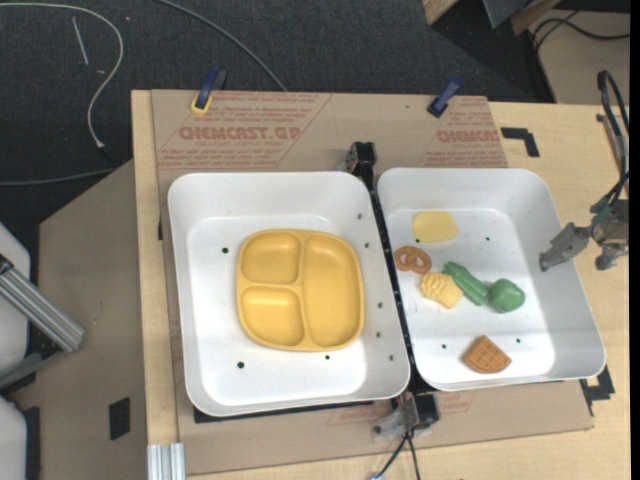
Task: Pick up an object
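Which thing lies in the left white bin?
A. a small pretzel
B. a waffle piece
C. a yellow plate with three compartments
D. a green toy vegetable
C: the yellow plate with three compartments lies in the middle of the left bin, while the pretzel, the green vegetable and the waffle piece all lie in the right bin.

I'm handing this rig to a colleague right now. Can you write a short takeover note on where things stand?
Gripper: at the right bin's right rim, nothing between its fingers.
Right bin holds a pale yellow piece, a pretzel, a corn piece, a green vegetable and a waffle piece.
Left bin holds a yellow divided plate.
Done: nothing picked yet.
Left: choose one item, grasp it, lift it.
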Available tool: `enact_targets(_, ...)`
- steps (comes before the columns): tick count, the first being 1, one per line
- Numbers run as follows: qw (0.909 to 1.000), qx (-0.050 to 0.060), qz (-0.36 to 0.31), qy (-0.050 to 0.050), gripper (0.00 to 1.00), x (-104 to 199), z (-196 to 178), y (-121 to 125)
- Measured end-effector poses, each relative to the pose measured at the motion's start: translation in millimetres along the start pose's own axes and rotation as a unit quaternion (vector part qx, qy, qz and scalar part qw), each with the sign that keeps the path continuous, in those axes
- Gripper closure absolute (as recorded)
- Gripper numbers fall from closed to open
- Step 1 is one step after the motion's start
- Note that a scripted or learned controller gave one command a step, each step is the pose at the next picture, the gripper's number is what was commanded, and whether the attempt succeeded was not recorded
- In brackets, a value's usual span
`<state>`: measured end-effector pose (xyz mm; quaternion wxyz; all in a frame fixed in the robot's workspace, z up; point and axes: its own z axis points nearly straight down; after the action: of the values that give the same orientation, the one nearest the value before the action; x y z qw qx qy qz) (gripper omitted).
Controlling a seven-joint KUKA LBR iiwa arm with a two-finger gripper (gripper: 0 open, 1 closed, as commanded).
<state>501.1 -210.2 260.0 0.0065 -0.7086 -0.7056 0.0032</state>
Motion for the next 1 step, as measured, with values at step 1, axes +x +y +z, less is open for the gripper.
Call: enact_targets(1, 1.0, -0.006, -0.002, -0.002, 0.0, 0.9, -6.6, 2.5)
